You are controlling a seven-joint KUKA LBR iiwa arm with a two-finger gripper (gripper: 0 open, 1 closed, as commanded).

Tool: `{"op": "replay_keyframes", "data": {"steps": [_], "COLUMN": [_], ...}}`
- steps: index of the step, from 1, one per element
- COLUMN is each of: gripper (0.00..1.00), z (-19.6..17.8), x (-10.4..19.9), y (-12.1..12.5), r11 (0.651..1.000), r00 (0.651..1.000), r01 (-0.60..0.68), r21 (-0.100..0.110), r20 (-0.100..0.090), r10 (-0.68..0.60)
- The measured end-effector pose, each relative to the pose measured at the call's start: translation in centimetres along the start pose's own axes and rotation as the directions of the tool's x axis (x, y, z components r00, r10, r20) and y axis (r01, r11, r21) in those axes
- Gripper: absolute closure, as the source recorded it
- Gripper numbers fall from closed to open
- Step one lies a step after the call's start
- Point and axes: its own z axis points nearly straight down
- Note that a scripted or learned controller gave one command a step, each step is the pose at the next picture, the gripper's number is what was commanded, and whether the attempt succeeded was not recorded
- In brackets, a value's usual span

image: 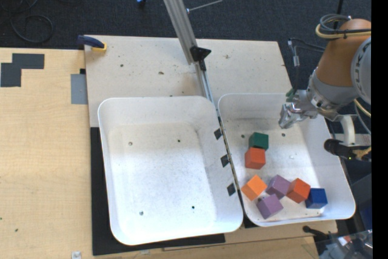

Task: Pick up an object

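Note:
Several small cubes lie in the right bin [339, 182]. A green cube [259, 141] sits just above a red-orange cube [255, 158] near the bin's middle. Lower down are an orange cube [254, 187], two purple cubes [279, 185] [269, 205], another red-orange cube [298, 190] and a blue cube [316, 198]. My gripper [288, 117] hangs over the bin's upper right part, up and to the right of the green cube, apart from every cube. Nothing shows between its fingers.
The left bin [109, 148] stands beside the right one, with black clips [224, 160] along the shared wall. A slanted aluminium bar [179, 15] rises behind the bins. A blue-and-yellow clamp [92, 42] lies at the board's far left corner.

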Motion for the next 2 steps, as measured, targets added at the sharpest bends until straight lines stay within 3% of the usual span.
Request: {"op": "replay_keyframes", "data": {"steps": [2], "gripper": [1.00], "z": [-10.5], "x": [-0.2], "y": [-1.2], "r11": [1.000], "r00": [1.000], "r01": [0.004], "r21": [-0.001], "r20": [0.000], "r10": [-0.004]}}
